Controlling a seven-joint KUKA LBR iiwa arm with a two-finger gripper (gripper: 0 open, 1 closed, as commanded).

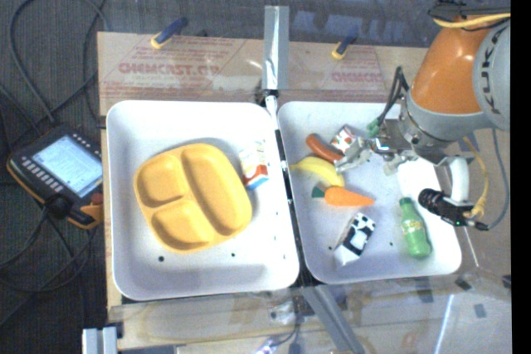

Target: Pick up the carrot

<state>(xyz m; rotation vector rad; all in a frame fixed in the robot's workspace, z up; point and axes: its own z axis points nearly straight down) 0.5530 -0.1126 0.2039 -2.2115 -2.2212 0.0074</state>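
The carrot [347, 196], orange with a small green top at its left end, lies flat in the middle of the right bin [377, 261]. My gripper [362, 153] hangs above and slightly right of it, over the bin's upper middle. Its fingers are spread open and nothing sits between them. A clear gap separates the fingertips from the carrot.
Around the carrot lie a yellow banana [317, 170], a red sausage [323, 148], a black and white carton [355, 236] and a green bottle [412, 228]. The left bin [141, 269] holds a yellow divided plate [192, 195] and a small white packet [255, 166].
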